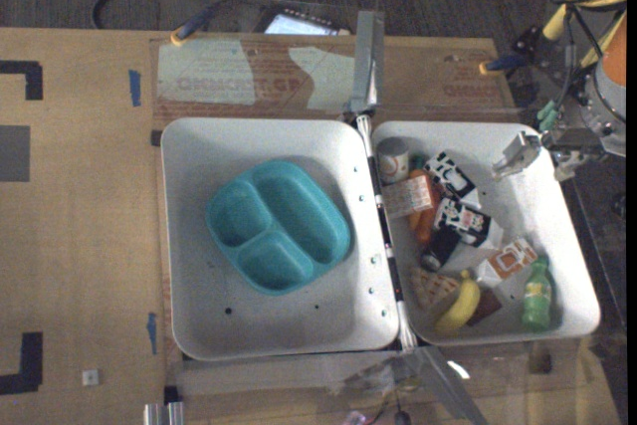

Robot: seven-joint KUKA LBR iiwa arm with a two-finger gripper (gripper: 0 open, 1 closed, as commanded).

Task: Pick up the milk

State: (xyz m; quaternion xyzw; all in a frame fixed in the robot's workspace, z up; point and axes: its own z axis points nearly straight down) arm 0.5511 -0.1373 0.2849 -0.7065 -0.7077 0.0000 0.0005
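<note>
White-and-black milk carton lies flat amid clutter, down and left of the jaws. Gripper hovers over right bin rim; jaw opening indiscernible, nothing visibly held. Likely pre-approach.

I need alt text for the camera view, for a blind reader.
The tool hangs over the right bin, above toy groceries including a cow-patterned milk carton. The left bin holds a teal divided plate.
</note>
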